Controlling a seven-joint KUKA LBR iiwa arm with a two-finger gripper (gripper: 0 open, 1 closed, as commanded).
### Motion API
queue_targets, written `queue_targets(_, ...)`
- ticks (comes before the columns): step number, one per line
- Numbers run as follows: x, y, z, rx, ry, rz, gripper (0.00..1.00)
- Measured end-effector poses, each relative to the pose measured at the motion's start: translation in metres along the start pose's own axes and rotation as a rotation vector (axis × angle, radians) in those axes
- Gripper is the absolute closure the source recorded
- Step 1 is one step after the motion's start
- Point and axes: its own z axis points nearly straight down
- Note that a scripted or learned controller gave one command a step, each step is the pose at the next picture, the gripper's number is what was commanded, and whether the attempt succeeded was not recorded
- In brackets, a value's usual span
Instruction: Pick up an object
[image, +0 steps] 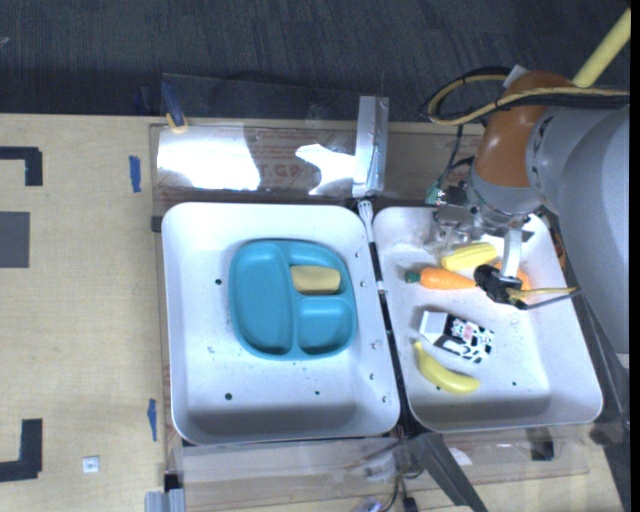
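Since the task names no one object, the likeliest pick, by my judgement, is the yellow lump (466, 258) at the back of the right bin (520, 400), as it lies nearest the gripper (452, 222). The carrot (448, 280) lies just in front of the lump and seems to touch it. A clean grasp should therefore come straight down across the lump's short side, clear of the carrot and of the bin's back wall. The gripper should close only once it is low enough to get under the rounded top, and it should lift slowly so a slip can be seen.

The gripper hangs over that back corner, close to the lump. Its tip is lost against the white bin and the arm's own parts, so I cannot tell how far open it is or whether it holds anything. Part of the lump is covered too, and what it is stays unclear.

Further forward lie a spotted black-and-white packet (462, 338) and a banana (447, 371), both well apart from the gripper. In the left bin (200, 330) a blue plate (262, 300) holds a yellow block (316, 279) in one compartment.
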Motion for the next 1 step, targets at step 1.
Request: queue_targets(1, 0.0002, -0.0008, 0.0014, 0.003, 0.000, 0.000, 0.00)
